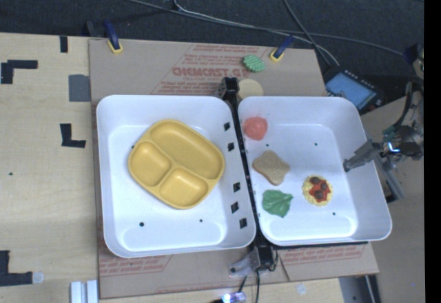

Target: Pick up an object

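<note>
Two white bins sit side by side on the bench [41, 157], and I'll use the right bin [344, 222] as the reference for everything. Inside it there are four small toy food pieces. A pink roundish one [255, 127] sits in the far left corner, close to the wall shared with the other bin. Just nearer the camera from that is a tan, bread-like piece [271, 167], near the left middle of the bin. A green leafy piece [278, 202] lies closer still to the near left corner, just beside the tan one but not touching as far as I can see. To its right, more toward the bin's centre, is a small yellow piece with red and dark topping [318, 190].

The gripper [353, 161] is at the right bin's right wall, about halfway along it, coming in from outside the rim. Can't tell if it's spread or closed, it's just a dark grey shape at this angle. Nothing is visibly held in it.

Left of the right bin, the left bin [117, 226] holds a yellow divided plate [176, 163]. Beyond the right bin's far wall, on the cardboard, is a small green checkered piece [253, 62].
</note>
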Available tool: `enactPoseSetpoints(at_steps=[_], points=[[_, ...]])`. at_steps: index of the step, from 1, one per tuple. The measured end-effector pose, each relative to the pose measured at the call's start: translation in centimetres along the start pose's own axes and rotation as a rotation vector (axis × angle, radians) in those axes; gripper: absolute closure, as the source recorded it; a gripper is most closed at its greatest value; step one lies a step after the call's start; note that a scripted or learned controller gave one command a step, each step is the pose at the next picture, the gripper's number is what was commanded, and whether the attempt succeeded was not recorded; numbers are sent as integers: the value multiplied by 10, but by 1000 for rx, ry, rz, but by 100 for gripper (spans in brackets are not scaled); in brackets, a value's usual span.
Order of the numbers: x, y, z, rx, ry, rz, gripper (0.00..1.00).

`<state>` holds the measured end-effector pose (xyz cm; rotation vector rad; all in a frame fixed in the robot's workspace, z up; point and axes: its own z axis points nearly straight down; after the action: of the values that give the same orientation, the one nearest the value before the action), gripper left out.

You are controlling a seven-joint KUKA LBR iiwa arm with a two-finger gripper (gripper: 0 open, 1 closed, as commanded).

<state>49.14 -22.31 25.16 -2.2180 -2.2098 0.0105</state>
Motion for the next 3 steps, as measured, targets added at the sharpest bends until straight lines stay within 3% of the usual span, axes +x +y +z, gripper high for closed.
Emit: enactPoseSetpoints(at_steps=[1,3], points=[[1,2,-6,-11,-3,-4,0],[3,2,90,-7,-2,-4,0]])
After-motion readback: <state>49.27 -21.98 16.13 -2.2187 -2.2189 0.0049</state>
